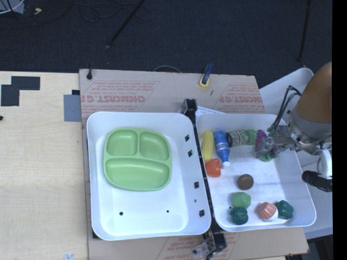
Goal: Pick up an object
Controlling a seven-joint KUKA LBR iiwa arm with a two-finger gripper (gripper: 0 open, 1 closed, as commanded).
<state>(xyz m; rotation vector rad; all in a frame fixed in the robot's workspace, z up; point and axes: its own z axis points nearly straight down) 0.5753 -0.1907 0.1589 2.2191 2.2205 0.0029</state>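
Grey arm (312, 110) low over right bin (303, 196) | claw (265, 148) grip: cannot tell

— What is the bench made of?

— A pale wooden bench top (38, 161), with dark rectangular patches near its far left edge. A flat brown cardboard sheet with red printed lettering (135, 93) lies on it.

— And on the cardboard?

— Two shallow white plastic bins side by side. The left white bin (97, 199) and the right white bin (306, 213) touch along a black clamped seam.

— Anything else resting there?

— A small blue and yellow clip (205, 76) sits at the cardboard's far edge, and a white sheet (276, 93) pokes out beyond the right bin.
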